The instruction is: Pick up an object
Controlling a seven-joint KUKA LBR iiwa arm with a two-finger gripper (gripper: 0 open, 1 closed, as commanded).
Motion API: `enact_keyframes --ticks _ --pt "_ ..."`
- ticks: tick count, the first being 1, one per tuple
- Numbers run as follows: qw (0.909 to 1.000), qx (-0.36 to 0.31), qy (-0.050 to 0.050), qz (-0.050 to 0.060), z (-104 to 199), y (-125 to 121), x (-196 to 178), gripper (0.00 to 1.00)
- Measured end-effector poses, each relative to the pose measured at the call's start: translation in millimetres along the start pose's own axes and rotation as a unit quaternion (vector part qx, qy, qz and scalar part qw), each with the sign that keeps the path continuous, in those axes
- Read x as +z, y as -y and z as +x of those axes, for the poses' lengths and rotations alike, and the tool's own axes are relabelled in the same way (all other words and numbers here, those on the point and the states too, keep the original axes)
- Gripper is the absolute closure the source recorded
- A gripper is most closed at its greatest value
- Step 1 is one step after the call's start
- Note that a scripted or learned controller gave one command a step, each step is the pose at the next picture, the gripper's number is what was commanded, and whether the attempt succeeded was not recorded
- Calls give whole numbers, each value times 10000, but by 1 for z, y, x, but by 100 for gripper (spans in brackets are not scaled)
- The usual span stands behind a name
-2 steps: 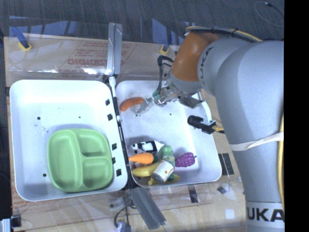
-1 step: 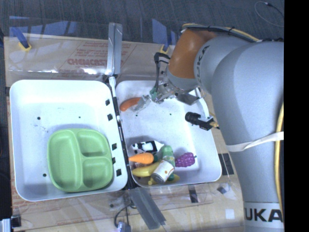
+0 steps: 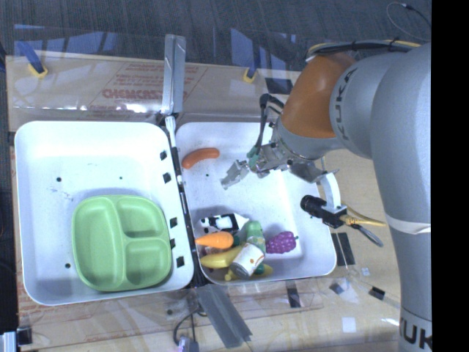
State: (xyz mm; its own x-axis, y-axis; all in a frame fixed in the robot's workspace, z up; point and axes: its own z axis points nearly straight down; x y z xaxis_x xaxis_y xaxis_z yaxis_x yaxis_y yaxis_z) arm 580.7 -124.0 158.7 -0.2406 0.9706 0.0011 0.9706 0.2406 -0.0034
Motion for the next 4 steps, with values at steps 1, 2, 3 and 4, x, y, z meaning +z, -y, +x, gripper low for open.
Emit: enact_keyframes --ticks 1,2,3,4 --pt "9925 -1202 98 -218 20 79 53 0" --pt "9942 -1076 8 -15 -10 16 68 0" --pt "9880 -1542 10 -18 -21 -43 49 0" --pt "9883 -1522 9 -15 -29 -72 68 0"
